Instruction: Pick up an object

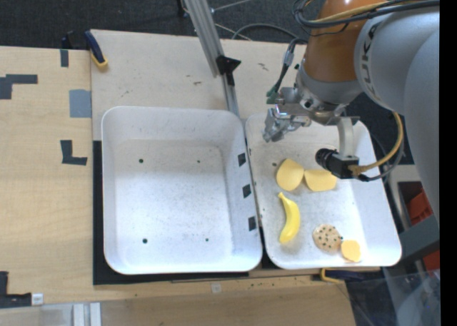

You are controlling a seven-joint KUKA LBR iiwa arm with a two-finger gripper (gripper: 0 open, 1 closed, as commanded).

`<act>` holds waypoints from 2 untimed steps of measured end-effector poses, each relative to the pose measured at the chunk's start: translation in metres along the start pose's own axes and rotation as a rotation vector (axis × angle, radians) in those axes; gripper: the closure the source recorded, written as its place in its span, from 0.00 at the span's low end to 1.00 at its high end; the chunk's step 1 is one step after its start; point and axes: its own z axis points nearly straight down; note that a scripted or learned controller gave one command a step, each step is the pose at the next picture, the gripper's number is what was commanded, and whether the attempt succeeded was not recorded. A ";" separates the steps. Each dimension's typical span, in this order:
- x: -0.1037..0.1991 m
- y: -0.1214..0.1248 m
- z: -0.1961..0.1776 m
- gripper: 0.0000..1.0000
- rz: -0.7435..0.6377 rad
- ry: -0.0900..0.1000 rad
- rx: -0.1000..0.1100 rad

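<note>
We see the pale wooden worktop [43, 175] carrying two shallow white plastic bins side by side: the left bin [175, 189] and the right bin [375, 235]. The grey arm with its orange band [343, 25] reaches over the right bin's far end, its end effector [275, 128] hanging above the bin floor with nothing between the fingers; we cannot tell their spread. Below it lie two pale yellow rounded pieces [305, 177], touching, then a yellow banana [289, 219], a speckled round cookie [326, 237] and a small orange-yellow disc [350, 250].
</note>
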 end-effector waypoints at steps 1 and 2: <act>0.053 -0.018 0.013 1.00 -0.001 0.000 0.001; 0.108 -0.038 0.023 1.00 -0.002 0.000 0.001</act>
